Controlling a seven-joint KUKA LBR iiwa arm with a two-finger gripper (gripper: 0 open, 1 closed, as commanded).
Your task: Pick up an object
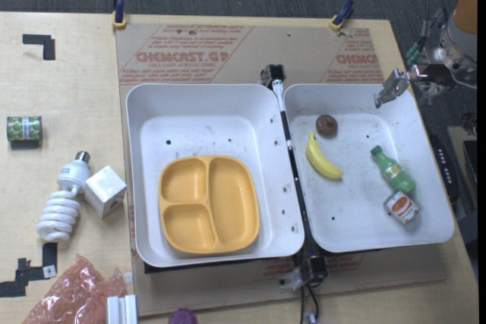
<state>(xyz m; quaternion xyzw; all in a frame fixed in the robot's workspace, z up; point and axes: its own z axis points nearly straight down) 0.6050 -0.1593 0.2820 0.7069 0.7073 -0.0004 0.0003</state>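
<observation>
The right bin (425, 233) holds a yellow banana (323, 157), a small brown round piece (326, 125), a green bottle (392, 169) lying on its side and a small orange-and-white container (402, 207). A yellow divided plate (209, 203) lies in the left bin (144, 163). My gripper (391, 90) hangs over the right bin's far right corner, above and right of the brown piece, apart from every object. Nothing is seen in its grasp.
Left of the bins lie a spiral light bulb (62, 197), a white cube (105, 190), a green can (24, 129) and a red mesh bag (72, 292). Clamps (119, 9) hold the board's far edge. A black divider (287, 140) runs between the bins.
</observation>
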